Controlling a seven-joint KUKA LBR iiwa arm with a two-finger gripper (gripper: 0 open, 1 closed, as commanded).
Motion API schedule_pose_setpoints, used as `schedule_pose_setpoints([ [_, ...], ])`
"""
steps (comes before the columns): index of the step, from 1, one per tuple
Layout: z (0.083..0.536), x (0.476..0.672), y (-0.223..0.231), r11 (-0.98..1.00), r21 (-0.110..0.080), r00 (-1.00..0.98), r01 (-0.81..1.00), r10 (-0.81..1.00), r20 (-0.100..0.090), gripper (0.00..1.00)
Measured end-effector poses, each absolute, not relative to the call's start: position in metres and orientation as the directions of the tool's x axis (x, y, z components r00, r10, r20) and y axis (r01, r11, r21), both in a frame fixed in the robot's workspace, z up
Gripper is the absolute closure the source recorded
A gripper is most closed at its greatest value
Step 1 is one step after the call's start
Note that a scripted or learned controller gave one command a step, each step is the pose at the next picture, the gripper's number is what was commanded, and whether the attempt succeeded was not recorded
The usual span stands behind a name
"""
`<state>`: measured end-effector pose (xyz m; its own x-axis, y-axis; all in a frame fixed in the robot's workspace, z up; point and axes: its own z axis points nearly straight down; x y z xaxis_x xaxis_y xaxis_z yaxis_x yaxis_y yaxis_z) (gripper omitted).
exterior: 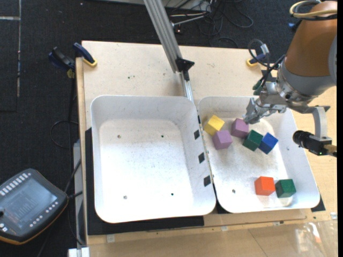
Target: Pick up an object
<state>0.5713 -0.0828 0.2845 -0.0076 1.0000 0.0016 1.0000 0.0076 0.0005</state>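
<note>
Both bins (144, 103) are seen from one fixed camera set above the bench (134, 63), angled downward, with the arm (311, 52) entering at right

Two white bins (107, 111) of smooth, faintly glossy plastic, speckled with dark flecks, sit on a matt pale wood-like tabletop (139, 68), the small blocks (222, 138) look matt, and the arm's orange band (313, 31) shines glossy.

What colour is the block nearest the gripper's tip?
Purple, seen in the camera view.
</note>
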Motion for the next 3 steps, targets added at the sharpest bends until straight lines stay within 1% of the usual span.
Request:
schedule_pose_setpoints([
  [1,0.279,0.551,-0.026,0.009,-0.002,-0.009,1.000,1.000,0.002,1.00],
  [2,0.275,0.539,0.025,0.008,-0.001,-0.008,1.000,1.000,0.002,1.00],
  [3,0.264,0.533,0.072,0.008,-0.002,-0.008,1.000,1.000,0.001,1.00],
])
